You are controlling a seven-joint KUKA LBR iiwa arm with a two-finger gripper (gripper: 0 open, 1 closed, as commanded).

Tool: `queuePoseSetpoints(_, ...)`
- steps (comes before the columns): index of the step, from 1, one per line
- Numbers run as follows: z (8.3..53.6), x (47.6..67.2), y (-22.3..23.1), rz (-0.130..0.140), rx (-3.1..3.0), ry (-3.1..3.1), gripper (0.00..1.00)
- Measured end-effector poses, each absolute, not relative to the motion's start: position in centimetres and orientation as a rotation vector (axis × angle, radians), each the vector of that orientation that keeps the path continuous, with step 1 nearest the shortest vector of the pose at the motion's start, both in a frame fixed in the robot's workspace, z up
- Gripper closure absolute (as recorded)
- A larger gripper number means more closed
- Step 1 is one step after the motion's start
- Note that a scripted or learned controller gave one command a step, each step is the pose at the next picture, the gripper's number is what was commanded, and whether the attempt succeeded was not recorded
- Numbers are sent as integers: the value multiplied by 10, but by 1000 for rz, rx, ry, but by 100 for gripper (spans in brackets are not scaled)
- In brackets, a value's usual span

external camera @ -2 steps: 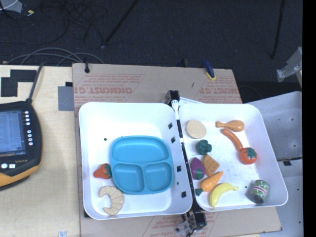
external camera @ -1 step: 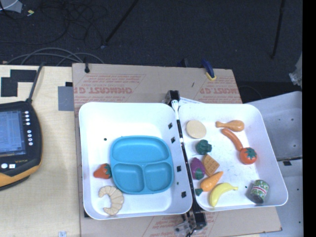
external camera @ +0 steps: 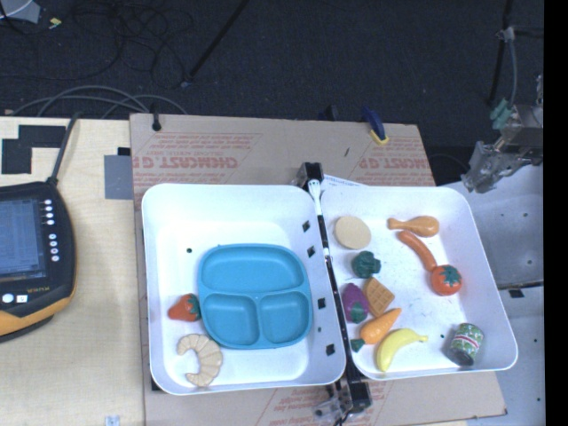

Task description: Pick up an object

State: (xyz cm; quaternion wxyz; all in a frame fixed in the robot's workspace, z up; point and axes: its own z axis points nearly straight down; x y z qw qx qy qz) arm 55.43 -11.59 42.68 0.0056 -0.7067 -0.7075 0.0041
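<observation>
Jaw opening cannot be told: the gripper (external camera: pixel 490 165) is sitting at the far right of the scene, apparently just outside the far right corner of the right bin (external camera: pixel 484 238), and it is showing as a blurred grey shape. Nothing is visibly hanging from it.

All candidate objects are lying apart from the gripper. The right bin is holding a round biscuit (external camera: pixel 352 232), a drumstick (external camera: pixel 414 225), a tomato (external camera: pixel 445 280), a broccoli piece (external camera: pixel 366 264), an aubergine (external camera: pixel 355 301), a waffle (external camera: pixel 379 295), a carrot (external camera: pixel 380 325), a banana (external camera: pixel 398 348) and a small can (external camera: pixel 465 343). The left bin (external camera: pixel 169 229) is holding a blue tray (external camera: pixel 255 293), with a strawberry (external camera: pixel 185 307) just beside its left edge and a croissant (external camera: pixel 201 358) near its near-left corner.

Handling, as a judgement: these are looking like toy foods, so they are probably light, stiff and smooth, liable to skid or squirt out under a closing grip.

Recommended target: the banana, which is lying clear on its near side, although the carrot is resting close on its far-left side. Take hold across the middle of the curve, jaws closing on the narrow width. The aubergine, waffle and carrot are crowding one another and are leaving little room.
</observation>
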Motion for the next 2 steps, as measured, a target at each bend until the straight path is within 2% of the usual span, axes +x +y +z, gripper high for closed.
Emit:
queuePoseSetpoints(1,318,508,-78,15,-2208,-2213,100)
queuePoseSetpoints(2,374,485,-9,-4,-2213,-2230,100)
